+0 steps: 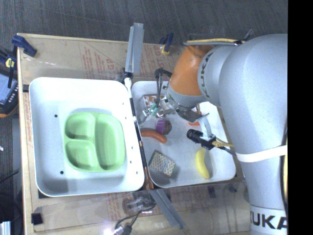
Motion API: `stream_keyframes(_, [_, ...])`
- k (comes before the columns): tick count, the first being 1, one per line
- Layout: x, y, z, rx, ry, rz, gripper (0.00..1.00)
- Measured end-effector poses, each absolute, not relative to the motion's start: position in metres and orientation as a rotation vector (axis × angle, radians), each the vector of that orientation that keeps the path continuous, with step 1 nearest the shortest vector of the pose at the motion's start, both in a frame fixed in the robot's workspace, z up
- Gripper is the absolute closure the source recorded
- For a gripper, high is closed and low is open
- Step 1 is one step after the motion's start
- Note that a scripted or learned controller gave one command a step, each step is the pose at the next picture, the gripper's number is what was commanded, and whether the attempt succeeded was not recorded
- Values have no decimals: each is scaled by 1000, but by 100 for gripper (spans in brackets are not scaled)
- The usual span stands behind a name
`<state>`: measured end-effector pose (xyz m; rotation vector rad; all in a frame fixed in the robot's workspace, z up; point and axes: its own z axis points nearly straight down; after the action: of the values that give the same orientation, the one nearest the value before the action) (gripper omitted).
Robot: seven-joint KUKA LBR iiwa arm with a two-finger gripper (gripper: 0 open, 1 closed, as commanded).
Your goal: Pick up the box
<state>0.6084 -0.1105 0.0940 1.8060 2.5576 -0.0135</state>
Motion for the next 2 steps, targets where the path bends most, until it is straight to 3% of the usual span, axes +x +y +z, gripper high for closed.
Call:
stream_keyframes(1, [638, -162, 197, 2128, 2310, 0, 0])
stream_keyframes(2, [629, -136, 91, 2076, 2363, -4, 0])
